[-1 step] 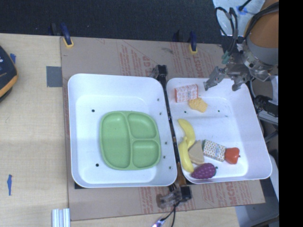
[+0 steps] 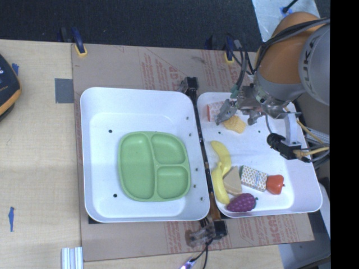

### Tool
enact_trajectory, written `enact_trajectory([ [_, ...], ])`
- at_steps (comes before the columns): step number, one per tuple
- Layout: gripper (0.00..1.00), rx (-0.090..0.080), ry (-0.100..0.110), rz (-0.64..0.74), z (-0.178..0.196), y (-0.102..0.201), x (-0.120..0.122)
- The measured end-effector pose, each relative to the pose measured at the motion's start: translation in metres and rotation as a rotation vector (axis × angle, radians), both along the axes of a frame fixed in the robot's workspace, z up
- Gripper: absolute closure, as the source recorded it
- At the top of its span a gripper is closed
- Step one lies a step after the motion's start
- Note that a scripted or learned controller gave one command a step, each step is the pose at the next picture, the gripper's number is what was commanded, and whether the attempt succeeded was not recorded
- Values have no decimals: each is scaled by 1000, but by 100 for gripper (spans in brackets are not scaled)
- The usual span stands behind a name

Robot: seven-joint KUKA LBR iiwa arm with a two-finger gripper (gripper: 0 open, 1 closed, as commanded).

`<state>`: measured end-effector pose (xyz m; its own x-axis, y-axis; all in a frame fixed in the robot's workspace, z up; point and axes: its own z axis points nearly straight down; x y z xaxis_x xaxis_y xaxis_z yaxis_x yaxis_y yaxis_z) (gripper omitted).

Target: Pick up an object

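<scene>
Pincer [image 2: 238,114] first: we see it low over the right bin [image 2: 303,206], toward that bin's eleven o'clock corner, its two fingers spread wide and pointing down. A yellow wedge of cheese [image 2: 235,124] lies just under and between the fingertips; we cannot tell whether they touch it, and nothing is gripped. A small red and white piece [image 2: 208,112] sits at nine o'clock from the pincer, against the bin wall. Toward six o'clock in the same bin we find two bananas [image 2: 220,170], a slice of bread [image 2: 232,180], a small printed box [image 2: 253,178], a tomato [image 2: 275,184] and a bunch of purple grapes [image 2: 242,203], all close together. The left bin [image 2: 95,150] holds a green divided plate [image 2: 153,165]. Both bins rest on the worktop [image 2: 33,167].
</scene>
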<state>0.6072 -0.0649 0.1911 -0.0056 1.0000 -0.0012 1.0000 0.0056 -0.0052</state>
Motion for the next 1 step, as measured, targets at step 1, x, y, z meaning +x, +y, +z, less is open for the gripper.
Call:
enact_trajectory([
  [1,0,0,-1,-1,1,-7,-55],
])
